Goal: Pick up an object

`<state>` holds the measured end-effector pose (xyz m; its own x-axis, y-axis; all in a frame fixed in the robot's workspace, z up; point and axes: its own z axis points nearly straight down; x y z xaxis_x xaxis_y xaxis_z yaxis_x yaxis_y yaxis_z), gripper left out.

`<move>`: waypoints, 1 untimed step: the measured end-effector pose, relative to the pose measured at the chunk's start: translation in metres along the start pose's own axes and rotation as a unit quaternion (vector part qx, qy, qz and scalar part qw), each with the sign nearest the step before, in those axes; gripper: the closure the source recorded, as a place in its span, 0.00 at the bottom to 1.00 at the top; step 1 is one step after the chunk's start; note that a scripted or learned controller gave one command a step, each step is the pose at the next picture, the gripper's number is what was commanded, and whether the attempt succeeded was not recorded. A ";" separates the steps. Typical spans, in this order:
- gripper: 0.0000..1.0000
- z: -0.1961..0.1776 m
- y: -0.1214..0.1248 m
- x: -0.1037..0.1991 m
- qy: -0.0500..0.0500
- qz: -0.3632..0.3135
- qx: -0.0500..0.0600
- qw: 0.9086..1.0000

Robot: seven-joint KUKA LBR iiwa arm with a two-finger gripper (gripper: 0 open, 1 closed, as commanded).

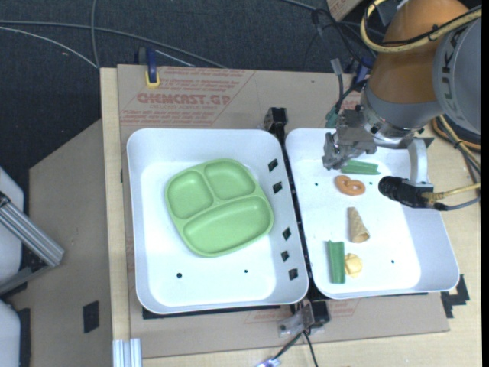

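Reaching in from the right, the arm [416, 52] hangs its gripper [336, 157] low over the far end of the right bin [439, 270]. How it stands, wide or narrow, cannot be told from this angle, and nothing visible sits clamped in it. A green stick [362, 168] lies just beside the gripper's tip, partly under it; whether they touch is unclear. An orange pretzel-shaped piece [351, 185] rests just nearer the camera than that stick. Farther down the same bin lies a tan cone [357, 225], and near the front wall a second green stick [336, 261] lies lengthwise with a small yellow piece [353, 264] touching its right side. A black part on the arm's side hangs over the bin's right half.

The left bin [145, 205] holds a green divided plate [220, 206], set at a slant near the middle, its three compartments bare. Both bins sit side by side on a brown board [191, 90].
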<state>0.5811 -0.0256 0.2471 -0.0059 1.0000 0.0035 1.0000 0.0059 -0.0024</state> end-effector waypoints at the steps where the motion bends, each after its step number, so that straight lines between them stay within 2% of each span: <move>1: 1.00 -0.004 -0.012 0.053 0.000 0.000 0.000 1.000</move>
<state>0.5690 0.0271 0.2518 -0.0062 1.0000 0.0031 1.0000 0.0062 -0.0025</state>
